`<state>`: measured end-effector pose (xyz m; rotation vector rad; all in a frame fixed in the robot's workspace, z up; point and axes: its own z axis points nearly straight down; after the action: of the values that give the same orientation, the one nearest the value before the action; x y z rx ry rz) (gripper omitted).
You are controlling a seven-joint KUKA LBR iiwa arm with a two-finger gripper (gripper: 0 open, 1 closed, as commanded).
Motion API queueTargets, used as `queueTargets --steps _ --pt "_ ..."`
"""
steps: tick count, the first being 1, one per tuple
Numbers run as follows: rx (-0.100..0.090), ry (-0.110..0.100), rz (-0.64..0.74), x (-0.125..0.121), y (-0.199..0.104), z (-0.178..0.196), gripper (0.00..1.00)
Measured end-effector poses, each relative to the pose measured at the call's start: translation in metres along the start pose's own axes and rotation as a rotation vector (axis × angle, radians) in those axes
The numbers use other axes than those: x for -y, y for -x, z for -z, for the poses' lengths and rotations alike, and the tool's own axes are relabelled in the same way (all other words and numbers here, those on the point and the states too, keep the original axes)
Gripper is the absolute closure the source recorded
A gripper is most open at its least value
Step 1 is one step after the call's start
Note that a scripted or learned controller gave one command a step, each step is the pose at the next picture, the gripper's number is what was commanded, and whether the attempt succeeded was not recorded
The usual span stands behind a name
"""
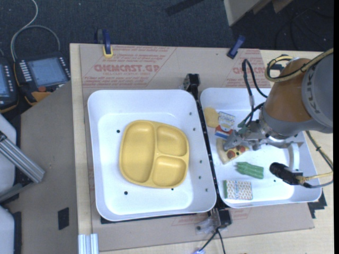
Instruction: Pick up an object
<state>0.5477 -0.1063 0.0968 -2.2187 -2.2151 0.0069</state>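
Approach step in hand; the tool [231, 142] hangs low in the right bin [302, 194], directly over a pizza-slice toy [233, 153]; grip state cannot be judged. Green pod [249, 169] lies just beyond and below it; patterned packet [238, 189] further below. Next: descend squarely, close on one item.

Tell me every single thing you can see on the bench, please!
bins: 2, white, side by side on the bench
divided plate: 1, yellow, in the left bin
yellow piece: 1, yellow, right bin, far left corner
small packet: 1, white with red and blue, right bin, beside the yellow piece
pizza slice toy: 1, tan with red spots, right bin, under the gripper
green toy: 1, green, right bin, middle
patterned sponge: 1, green-edged, right bin, near edge
gripper: 1, grey, above the pizza slice toy
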Motion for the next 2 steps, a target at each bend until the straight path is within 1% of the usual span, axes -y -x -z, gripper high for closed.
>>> queueTargets --steps 1,2 --pt "-0.001 0.01 0.003 -0.003 0.0 -0.007 0.0" --pt "-0.002 0.021 0.004 -0.006 -0.002 0.005 1.0"
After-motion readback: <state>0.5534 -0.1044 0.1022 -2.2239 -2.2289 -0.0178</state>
